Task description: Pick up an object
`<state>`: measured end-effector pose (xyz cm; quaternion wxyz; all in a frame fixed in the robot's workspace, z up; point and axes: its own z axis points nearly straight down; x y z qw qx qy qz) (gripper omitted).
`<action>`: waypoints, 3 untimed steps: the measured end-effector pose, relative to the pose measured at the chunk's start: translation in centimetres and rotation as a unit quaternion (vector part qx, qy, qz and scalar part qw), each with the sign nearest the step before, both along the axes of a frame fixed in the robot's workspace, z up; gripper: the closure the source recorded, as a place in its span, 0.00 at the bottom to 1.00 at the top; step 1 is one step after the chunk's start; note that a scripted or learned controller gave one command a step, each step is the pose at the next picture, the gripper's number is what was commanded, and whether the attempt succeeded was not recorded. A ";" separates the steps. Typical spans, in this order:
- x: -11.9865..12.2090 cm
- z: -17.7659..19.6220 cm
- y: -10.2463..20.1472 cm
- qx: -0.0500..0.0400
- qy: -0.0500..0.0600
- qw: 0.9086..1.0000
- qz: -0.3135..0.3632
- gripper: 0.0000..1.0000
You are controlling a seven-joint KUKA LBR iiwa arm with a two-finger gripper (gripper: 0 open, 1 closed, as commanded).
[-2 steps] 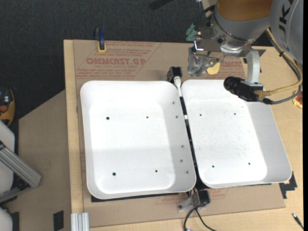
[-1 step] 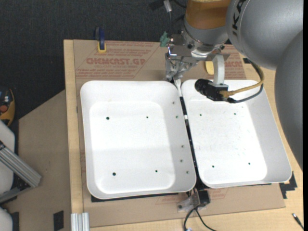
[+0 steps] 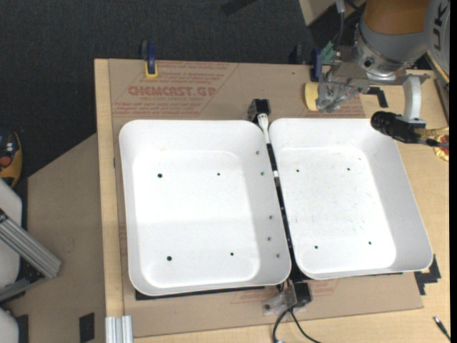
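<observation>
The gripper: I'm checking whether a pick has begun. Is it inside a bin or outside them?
Outside. The gripper hangs above the cardboard beyond the far rim of the right bin, beside a small yellowish object.

I see two bins side by side on the desk [image 3: 178, 320] — the left bin [image 3: 136, 191] touching the right bin [image 3: 407, 213] along their inner edges. My arm [image 3: 400, 13] comes in at the far right, its claw [image 3: 333, 100] just beyond the right bin's far rim — a clamp [image 3: 149, 57] sits far left.

The arm [image 3: 400, 13] is cut off by the top edge. A pale yellow object [image 3: 311, 96] behind the gripper [image 3: 332, 100] is partly hidden, its kind unclear.
</observation>
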<state>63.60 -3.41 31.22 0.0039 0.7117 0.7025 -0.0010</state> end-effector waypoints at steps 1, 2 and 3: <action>-3.1 4.4 0.1 0.003 -0.002 1.000 0.006 1.00; 0.8 -4.1 2.3 0.004 0.007 1.000 0.007 1.00; -0.6 -1.5 2.1 0.003 0.001 1.000 0.006 1.00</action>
